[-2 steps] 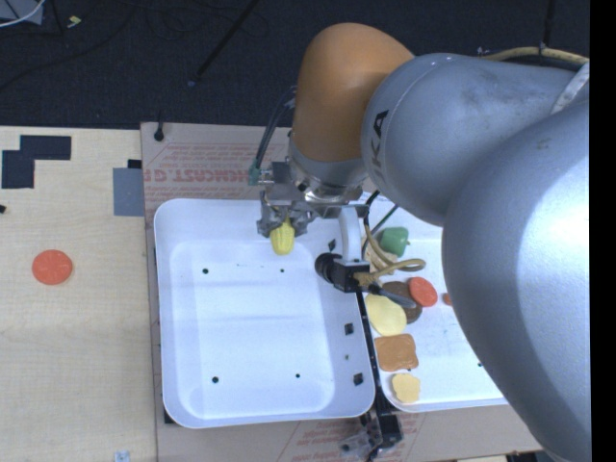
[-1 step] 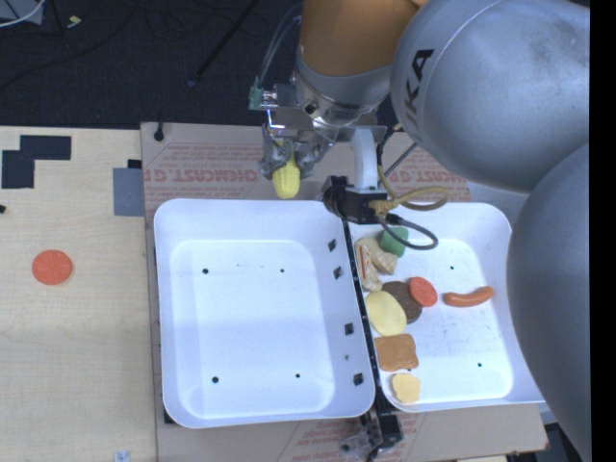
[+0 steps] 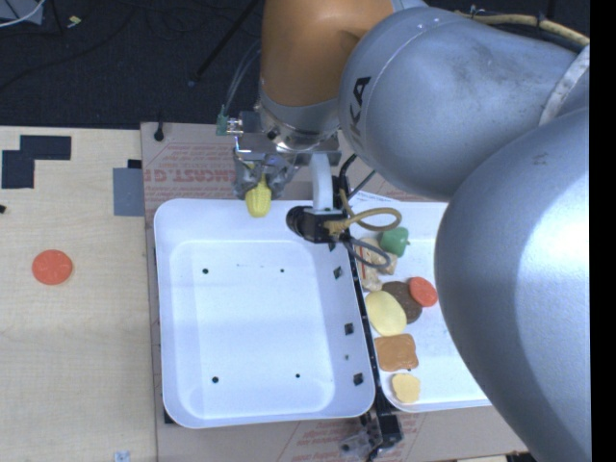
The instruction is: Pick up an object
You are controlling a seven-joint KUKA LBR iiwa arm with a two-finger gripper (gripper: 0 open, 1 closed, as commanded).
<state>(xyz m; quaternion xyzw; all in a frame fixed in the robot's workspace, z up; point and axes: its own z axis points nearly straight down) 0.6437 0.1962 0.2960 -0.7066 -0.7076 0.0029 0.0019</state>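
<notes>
The pincer (image 3: 260,189) is gripping a small yellow object (image 3: 258,200) between its fingers above the far edge of the left bin (image 3: 183,354), so it should be rising steadily, keeping its squeeze firm.

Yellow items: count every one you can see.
3. A yellow piece between the gripper fingers above the left bin's far rim; a pale yellow disc and small yellow chunk in the right bin. The arm may hide more.
</notes>
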